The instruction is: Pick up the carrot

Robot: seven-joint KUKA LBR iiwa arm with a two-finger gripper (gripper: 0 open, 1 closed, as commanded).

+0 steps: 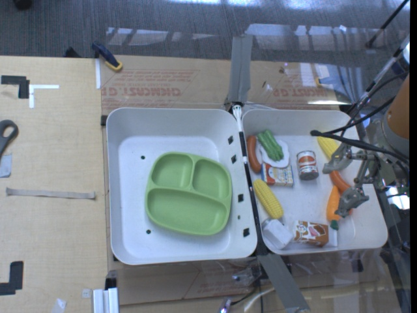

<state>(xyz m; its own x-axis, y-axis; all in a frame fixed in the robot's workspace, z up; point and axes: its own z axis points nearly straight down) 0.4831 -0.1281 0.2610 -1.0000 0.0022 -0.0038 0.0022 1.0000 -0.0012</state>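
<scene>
Tool [352, 175] low over the carrot [333, 204] in the right bin [371, 237].
Fingers apart, seemingly straddling the one carrot; two corn cobs [268, 199] lie left of it.

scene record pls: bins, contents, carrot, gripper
left bin: holds a green divided plate
right bin: corn cob, green vegetable, sausage, can, banana, small carton, other small packets
carrot: right side of right bin, lying lengthwise, green end toward the near wall
gripper: over the carrot's far end, right at it
grasp: cannot tell whether the carrot is held
</scene>
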